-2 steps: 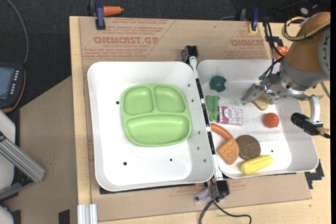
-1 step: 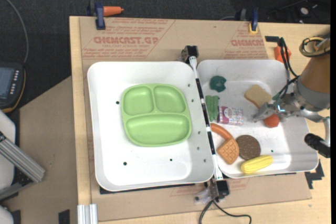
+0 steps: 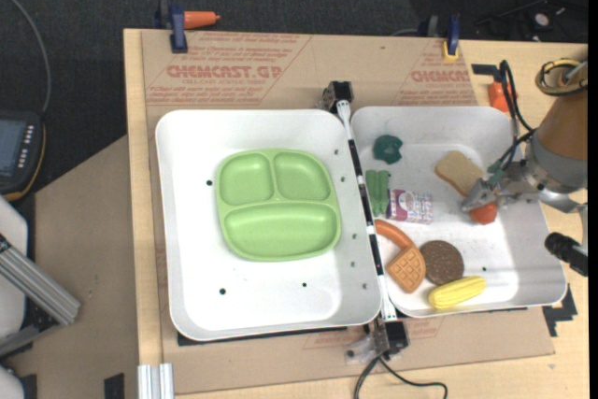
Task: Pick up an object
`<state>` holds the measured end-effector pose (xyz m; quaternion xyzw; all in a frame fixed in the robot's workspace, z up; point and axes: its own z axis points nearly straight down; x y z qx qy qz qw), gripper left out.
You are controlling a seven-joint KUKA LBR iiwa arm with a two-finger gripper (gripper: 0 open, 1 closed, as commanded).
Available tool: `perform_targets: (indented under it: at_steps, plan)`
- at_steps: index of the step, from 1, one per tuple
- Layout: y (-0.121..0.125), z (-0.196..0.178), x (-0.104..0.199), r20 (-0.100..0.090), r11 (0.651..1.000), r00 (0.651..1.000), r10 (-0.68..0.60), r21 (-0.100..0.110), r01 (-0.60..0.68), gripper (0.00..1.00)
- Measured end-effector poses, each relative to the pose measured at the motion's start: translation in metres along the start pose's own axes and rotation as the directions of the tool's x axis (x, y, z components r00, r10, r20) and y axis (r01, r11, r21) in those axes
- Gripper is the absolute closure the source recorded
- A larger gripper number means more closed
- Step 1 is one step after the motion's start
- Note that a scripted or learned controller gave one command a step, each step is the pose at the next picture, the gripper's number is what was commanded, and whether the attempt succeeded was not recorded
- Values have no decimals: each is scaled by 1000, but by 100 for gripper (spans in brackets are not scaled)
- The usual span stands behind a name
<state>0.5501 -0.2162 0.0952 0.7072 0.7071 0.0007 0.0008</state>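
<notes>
The desk [image 3: 234, 70], topped with brown printed cardboard, is carrying two shallow white bins lying side by side and touching along their inner edges: the left bin [image 3: 187, 229] and the right bin [image 3: 528, 280]. Blue clamps [image 3: 174, 26] are gripping the desk's far edge.

Two shallow white bins side by side: left bin [image 3: 187, 229] and right bin [image 3: 523, 266].

One green divided plate [image 3: 277, 204], three compartments, in the left bin.

Nine toy food pieces in the right bin:
- one dark green leafy piece [image 3: 387, 147]
- one green stalk-like piece [image 3: 377, 192]
- one small pink and white packet [image 3: 411, 205]
- one tan bread slice [image 3: 458, 170]
- one red-orange piece [image 3: 483, 213]
- one orange sausage [image 3: 394, 234]
- one waffle [image 3: 406, 269]
- one brown round patty [image 3: 441, 261]
- one yellow corn cob [image 3: 457, 292]

Two blue clamps on the far edge of the board: left clamp [image 3: 174, 25], right clamp [image 3: 451, 36].

One gripper [image 3: 492, 189].
</notes>
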Motion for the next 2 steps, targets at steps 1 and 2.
perform_targets:
  at_steps: [1, 2]
  plan:
    - [17, 11, 86, -5, 1000, 1000, -8, 2, 8, 100]
    - [28, -97, 157, -2, 1000, 1000, -10, -10, 9, 100]
